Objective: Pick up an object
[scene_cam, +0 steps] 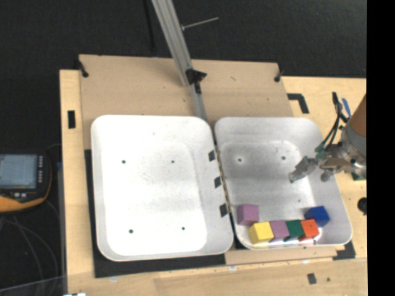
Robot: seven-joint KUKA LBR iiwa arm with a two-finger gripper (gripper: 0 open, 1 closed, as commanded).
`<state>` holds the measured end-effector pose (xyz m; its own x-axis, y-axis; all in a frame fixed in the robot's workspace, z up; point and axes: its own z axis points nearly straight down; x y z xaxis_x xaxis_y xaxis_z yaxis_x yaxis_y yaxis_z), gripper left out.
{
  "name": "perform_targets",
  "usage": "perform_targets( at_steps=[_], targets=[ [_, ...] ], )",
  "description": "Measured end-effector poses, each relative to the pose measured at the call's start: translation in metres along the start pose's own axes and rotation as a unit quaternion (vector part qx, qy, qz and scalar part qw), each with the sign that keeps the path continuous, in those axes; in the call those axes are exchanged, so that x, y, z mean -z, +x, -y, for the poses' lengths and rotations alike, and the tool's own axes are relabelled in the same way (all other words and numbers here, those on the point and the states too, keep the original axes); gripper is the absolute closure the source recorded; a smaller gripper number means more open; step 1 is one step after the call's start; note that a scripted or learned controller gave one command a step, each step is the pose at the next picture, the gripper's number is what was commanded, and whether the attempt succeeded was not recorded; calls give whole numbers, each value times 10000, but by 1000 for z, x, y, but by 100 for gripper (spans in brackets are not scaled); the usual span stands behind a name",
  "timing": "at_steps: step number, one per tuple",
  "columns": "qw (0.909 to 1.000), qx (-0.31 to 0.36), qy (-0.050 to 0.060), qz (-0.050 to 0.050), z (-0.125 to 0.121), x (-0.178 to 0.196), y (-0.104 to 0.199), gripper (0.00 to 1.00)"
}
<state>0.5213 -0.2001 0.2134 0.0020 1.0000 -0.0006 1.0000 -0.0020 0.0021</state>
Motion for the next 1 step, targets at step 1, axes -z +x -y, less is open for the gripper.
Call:
perform_targets(
  at_steps=[1],
  targets=[
    [10000, -5, -1, 1, 0, 0, 0, 0]
  ],
)
